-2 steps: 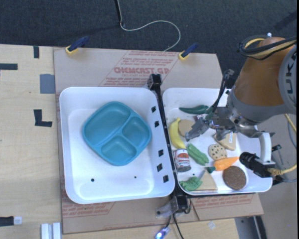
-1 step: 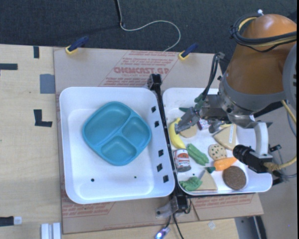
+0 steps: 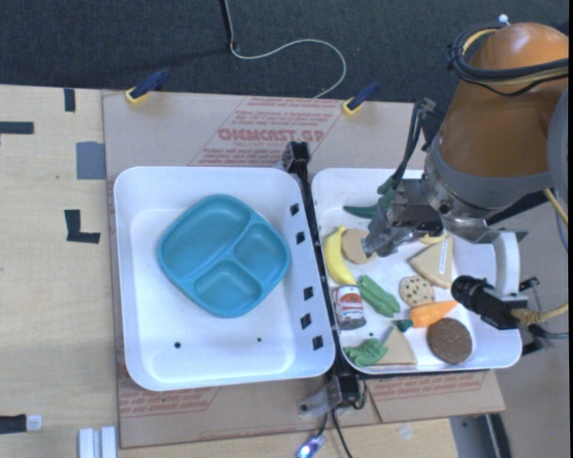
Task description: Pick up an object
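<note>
Looks like the approach step – gripper low over the right bin, by the banana & a tan food piece. Can't tell its state tbh. Next: settle on one item, close.

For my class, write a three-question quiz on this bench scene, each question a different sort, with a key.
1. True or false: the blue plate lies in the left bin.
2. Multiple choice: the banana lies in the right bin against its
A. left wall
B. right wall
C. near wall
3. Fill in: the gripper hangs over the ______ bin.

Key: 1 true; 2 A; 3 right.
</note>
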You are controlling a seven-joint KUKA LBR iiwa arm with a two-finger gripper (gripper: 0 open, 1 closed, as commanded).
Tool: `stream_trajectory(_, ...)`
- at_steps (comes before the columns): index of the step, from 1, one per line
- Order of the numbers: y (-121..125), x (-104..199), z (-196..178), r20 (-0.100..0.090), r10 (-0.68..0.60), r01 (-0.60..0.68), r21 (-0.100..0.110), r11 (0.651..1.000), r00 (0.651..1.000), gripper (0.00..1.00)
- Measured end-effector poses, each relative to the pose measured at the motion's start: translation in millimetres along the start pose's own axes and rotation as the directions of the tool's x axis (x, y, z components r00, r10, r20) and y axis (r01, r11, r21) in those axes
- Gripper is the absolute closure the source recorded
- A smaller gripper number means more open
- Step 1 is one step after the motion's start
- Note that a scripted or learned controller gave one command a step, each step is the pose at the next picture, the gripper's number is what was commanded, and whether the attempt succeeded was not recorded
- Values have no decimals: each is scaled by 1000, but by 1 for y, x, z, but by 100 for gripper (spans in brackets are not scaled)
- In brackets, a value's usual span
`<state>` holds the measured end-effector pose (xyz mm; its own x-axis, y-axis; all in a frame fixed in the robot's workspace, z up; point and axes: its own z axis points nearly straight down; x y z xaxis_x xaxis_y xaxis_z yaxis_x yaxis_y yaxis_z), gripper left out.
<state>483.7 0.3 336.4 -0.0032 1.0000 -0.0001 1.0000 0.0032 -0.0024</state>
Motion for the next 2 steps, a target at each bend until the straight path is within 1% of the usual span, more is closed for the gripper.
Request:
stream_trajectory(1,-1,50,81,0,-2,2,8,1000,1000,100)
stream_trajectory(2,1,8,5,1,5,-5,-8,1000,1000,100)
